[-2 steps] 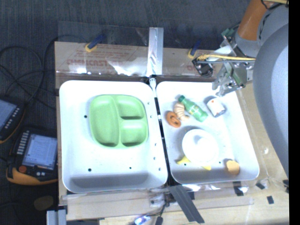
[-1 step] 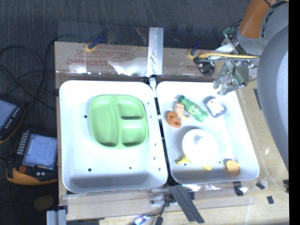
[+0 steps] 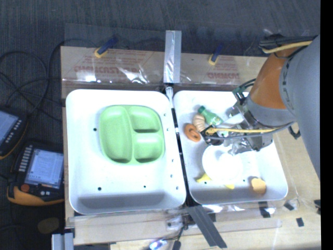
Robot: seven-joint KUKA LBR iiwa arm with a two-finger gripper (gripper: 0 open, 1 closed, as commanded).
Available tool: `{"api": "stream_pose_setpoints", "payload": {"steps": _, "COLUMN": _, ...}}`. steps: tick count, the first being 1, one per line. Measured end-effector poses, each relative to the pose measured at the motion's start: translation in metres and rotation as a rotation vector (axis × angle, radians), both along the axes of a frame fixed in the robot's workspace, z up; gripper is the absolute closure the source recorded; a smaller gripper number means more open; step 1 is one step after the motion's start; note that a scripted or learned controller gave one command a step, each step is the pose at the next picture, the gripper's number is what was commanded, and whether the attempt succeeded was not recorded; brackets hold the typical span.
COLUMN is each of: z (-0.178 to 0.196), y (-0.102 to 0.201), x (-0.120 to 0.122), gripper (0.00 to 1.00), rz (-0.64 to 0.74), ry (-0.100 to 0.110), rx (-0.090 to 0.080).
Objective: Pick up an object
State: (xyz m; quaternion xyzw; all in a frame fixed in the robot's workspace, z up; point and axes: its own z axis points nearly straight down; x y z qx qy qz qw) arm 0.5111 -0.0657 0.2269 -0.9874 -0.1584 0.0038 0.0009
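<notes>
Smooth rounded orange lump [image 3: 257, 185]

Two bins sit side by side on the worktop [image 3: 70, 66]. The left bin [image 3: 78, 191] holds a divided tray [image 3: 131, 133] near its centre. The right bin [image 3: 278, 184] lies at 3 o'clock from the left bin. Within the right bin, a plate [image 3: 221, 165] lies near centre. A bottle [image 3: 208, 116] lies at 11 o'clock from the plate, with a ring-shaped item [image 3: 193, 134] just beside it at 7 o'clock. A small block [image 3: 257, 184] lies at 4 o'clock from the plate. The arm [image 3: 281, 87] enters at 3 o'clock, over the right bin.
</notes>
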Motion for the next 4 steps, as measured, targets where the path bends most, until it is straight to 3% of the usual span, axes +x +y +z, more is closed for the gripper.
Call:
{"api": "stream_pose_setpoints", "payload": {"steps": 1, "z": -0.010, "y": 0.059, "x": 0.020, "gripper": 1.00, "rz": -0.110, "ry": -0.001, "rx": -0.001}}
{"api": "stream_pose_setpoints", "payload": {"steps": 2, "z": 0.058, "y": 0.051, "x": 0.049, "gripper": 1.00, "rz": -0.111, "ry": -0.003, "rx": -0.001}}
{"api": "stream_pose_setpoints", "payload": {"steps": 3, "z": 0.030, "y": 0.051, "x": 0.093, "gripper": 1.00, "rz": -0.108, "ry": -0.002, "rx": -0.002}}
{"api": "stream_pose_setpoints", "payload": {"steps": 4, "z": 0.122, "y": 0.005, "x": 0.090, "gripper": 1.00, "rz": -0.012, "ry": -0.004, "rx": -0.004}}
